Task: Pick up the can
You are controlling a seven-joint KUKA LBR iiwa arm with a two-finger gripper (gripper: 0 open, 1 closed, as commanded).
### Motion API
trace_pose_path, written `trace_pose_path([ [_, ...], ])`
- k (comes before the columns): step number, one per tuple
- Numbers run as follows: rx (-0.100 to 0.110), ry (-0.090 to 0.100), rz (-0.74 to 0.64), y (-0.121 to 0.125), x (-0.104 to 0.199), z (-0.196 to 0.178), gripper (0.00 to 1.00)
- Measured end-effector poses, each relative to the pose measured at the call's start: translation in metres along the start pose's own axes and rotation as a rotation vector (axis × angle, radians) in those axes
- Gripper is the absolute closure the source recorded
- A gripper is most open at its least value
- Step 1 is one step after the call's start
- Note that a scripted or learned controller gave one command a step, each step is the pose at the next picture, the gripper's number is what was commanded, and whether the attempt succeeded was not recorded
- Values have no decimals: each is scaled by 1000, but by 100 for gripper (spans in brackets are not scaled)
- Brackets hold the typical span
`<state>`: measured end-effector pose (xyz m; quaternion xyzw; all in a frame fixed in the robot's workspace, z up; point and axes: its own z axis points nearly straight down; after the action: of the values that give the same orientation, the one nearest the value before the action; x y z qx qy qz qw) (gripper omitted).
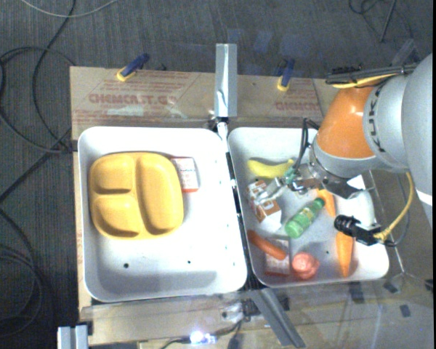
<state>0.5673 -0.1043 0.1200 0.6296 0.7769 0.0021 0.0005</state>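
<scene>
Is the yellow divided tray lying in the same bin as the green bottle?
No. The yellow tray lies in the left bin, while the green bottle lies in the right bin.

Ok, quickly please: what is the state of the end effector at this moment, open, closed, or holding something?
End effector: cannot be told; it is low in the right bin, near the banana.

The can (187,173), apparently red-and-white, lies in the left bin (152,267), touching the yellow tray (134,195).
</scene>
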Motion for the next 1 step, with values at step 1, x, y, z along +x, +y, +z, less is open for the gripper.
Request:
trace_pose_path([
  [1, -34, -6, 147, 67, -79, 11, 0],
])
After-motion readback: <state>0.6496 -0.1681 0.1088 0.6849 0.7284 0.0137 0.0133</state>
